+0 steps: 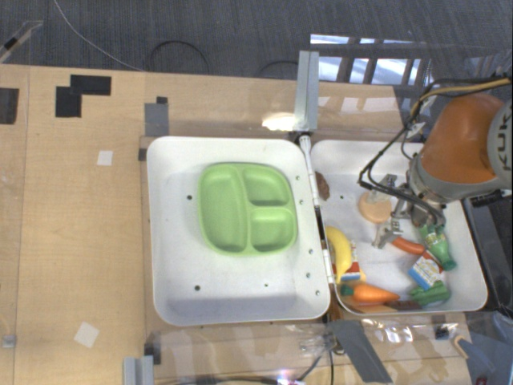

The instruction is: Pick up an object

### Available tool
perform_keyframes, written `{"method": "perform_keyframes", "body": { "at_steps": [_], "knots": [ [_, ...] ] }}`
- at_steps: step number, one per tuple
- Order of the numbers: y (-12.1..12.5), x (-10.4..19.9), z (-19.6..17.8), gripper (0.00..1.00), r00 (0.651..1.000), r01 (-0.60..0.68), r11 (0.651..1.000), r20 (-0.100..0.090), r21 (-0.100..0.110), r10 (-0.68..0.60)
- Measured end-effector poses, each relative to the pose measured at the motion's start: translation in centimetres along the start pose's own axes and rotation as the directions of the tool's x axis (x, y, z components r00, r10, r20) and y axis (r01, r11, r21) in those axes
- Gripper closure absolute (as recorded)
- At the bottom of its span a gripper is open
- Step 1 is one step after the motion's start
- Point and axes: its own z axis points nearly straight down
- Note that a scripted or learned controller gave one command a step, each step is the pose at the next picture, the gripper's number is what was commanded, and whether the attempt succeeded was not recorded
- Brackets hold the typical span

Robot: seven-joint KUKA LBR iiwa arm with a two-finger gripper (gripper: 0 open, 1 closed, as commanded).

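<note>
Nothing is being lifted yet: the gripper (390,233) is hovering low in the right bin (473,295), jaws apart around nothing, just beside the orange piece (407,246) and near the banana (340,249).

Light is bright and even from overhead. A hot white glare spot (279,122) sits on the worktop (80,239) just above the left bin (172,295), and the clear panels along the far edge reflect pale blue-white streaks (365,66). Both white bins are nearly washed out, with soft grey shading along their inner walls. The arm (461,139) casts only a faint shadow in the right bin (473,291). Focus is fair; small items look soft and slightly smeared.
</note>
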Motion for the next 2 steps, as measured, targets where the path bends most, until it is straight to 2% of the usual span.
{"method": "perform_keyframes", "body": {
  "at_steps": [1,2],
  "knots": [
    [-0.27,-0.29,0.10,0.00,0.987,-0.159,0.987,-0.002,-0.007,0.159],
    [-0.24,-0.03,0.09,0.00,0.973,-0.232,0.973,0.001,-0.007,0.232]
  ]
}}
